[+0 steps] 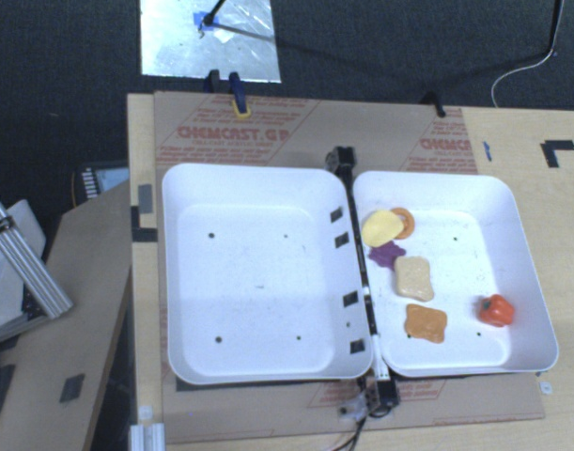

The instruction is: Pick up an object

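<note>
Several small objects lie in the right bin. A yellow oval piece overlaps an orange round piece near the bin's upper left. Just below them sits a purple piece. A beige bread-like slab lies under that, and an orange-brown flat piece sits nearer the front. A red pepper-like object rests alone toward the right wall.
The left bin stands beside the right one, joined along a black clipped seam. Both rest on a cardboard sheet on the bench. A shiny metal plate lies on the dark floor behind.
</note>
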Tool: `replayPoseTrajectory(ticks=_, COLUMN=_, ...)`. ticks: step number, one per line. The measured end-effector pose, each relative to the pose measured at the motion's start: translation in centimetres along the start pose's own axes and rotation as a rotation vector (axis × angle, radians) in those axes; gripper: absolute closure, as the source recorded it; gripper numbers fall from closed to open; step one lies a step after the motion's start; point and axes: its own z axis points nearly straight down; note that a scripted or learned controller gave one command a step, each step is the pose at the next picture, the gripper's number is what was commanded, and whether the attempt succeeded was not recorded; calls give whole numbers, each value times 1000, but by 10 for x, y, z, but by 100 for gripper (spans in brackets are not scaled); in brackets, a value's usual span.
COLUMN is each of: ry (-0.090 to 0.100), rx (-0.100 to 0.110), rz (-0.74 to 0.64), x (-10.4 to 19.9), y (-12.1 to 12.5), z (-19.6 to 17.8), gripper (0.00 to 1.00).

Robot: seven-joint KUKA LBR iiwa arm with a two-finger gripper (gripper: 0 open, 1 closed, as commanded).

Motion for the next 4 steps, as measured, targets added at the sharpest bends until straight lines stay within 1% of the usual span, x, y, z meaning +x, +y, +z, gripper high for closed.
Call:
replayPoseTrajectory(ticks=1, ry=3, rx=11, rz=-7, x=1, y=3, z=0, gripper=100)
replayPoseTrajectory(ticks=2, ry=8, rx=14, rz=-12, x=80, y=-23, z=-30, gripper=100)
replayPoseTrajectory(ticks=3, ry=9, rx=16, rz=-14, x=163, y=-53, z=-29, gripper=100)
replayPoseTrajectory(ticks=4, ry=9, rx=31, rz=-12, x=233, y=-60, z=104, gripper=100)
